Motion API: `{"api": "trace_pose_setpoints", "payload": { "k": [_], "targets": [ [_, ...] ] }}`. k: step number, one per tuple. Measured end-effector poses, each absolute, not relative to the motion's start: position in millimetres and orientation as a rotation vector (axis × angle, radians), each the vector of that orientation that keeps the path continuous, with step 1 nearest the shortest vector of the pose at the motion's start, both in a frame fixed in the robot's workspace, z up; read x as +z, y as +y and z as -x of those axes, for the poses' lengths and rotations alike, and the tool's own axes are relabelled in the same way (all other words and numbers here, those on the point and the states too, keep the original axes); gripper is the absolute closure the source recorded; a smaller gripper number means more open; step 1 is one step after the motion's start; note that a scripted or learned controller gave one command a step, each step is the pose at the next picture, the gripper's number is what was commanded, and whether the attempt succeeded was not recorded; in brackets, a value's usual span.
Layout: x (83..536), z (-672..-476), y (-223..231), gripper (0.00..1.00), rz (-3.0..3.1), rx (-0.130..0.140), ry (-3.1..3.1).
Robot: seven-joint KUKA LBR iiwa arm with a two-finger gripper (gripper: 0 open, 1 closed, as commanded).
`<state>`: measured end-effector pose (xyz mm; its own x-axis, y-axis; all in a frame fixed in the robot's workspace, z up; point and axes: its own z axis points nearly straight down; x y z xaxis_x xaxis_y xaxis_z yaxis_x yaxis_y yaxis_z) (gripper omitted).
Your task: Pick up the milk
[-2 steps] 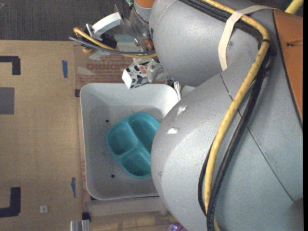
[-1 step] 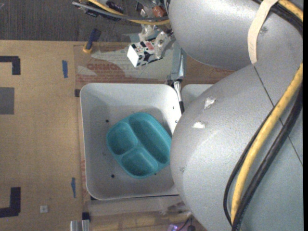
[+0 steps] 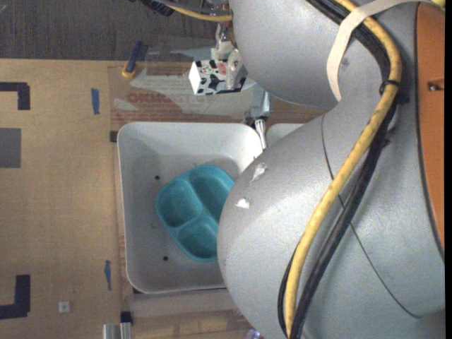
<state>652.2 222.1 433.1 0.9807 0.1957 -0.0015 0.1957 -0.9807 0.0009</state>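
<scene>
As the milk carton hangs clamped in the hand above the worktop, we judge it lifted clear of the white bin holding a teal tray.

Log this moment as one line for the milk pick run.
milk carton: lifted above bench, past bin's far edge | hand: on carton's top | teal divided plate: in white bin

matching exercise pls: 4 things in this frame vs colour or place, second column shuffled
Things:
1. milk carton
2. divided plate
3. cable
4. bin

Descriptions:
A. teal, lying inside the bin
B. yellow, running along the arm
C. white, shallow, on the bench
D. white with black patches, above the bin's far edge

Pairs: 1-D, 2-A, 3-B, 4-C
</scene>
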Motion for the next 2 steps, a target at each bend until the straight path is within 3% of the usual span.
{"api": "trace_pose_setpoints", "payload": {
  "k": [1, 2],
  "targets": [
    [433, -660.3, 226, 1.00, -3.124, -0.002, 0.328],
    [323, -651.7, 223, 1.00, -3.123, -0.009, 0.331]
  ]
}}
